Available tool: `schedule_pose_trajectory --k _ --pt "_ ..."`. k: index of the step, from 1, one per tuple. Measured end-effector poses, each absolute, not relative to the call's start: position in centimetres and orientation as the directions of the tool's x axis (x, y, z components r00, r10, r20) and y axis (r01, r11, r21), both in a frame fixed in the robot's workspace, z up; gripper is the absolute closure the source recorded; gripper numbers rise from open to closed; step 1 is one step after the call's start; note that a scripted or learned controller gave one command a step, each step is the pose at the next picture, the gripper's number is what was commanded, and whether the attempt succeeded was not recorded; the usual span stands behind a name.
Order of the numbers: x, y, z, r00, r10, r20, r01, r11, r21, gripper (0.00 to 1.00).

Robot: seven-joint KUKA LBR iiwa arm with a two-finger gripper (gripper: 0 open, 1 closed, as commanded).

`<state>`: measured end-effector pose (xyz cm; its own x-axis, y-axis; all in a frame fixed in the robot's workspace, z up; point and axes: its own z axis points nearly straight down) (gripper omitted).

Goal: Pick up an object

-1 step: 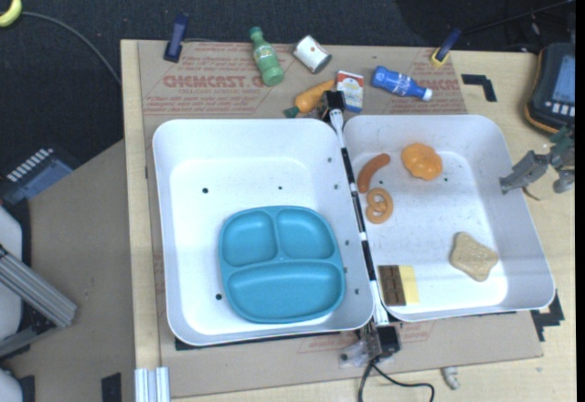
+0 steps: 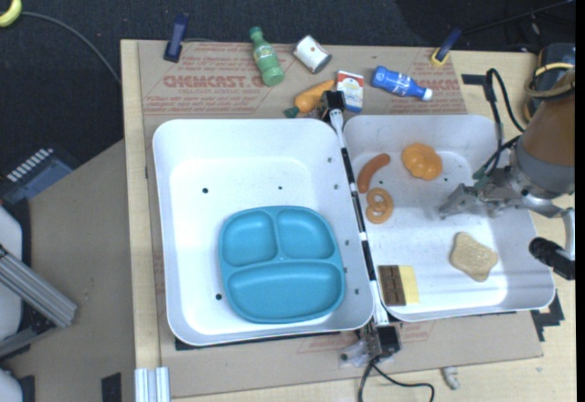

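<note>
Gripper (image 2: 454,203) low inside the right bin (image 2: 512,295), fingers spread apart, holding nothing.

Measured from the gripper: a bread slice (image 2: 473,256) lies just below it, an orange lump (image 2: 421,161) up and to its left, a pretzel (image 2: 378,205) and a sausage (image 2: 370,171) farther left. The left bin (image 2: 187,163) beyond them holds a blue divided plate (image 2: 281,262).
</note>
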<state>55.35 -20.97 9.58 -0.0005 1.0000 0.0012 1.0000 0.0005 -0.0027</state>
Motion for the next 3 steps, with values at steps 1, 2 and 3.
schedule_pose_trajectory --k 1,2,3 --pt "51.6 -21.8 8.4 -0.003 1.0 0.007 1.0 0.003 -0.003 0.0" --pt "48.2 -17.2 8.4 -0.001 1.0 0.001 1.0 0.001 -0.002 0.0" --pt "48.4 -12.1 8.4 -0.001 1.0 0.002 1.0 0.001 -0.002 0.0"
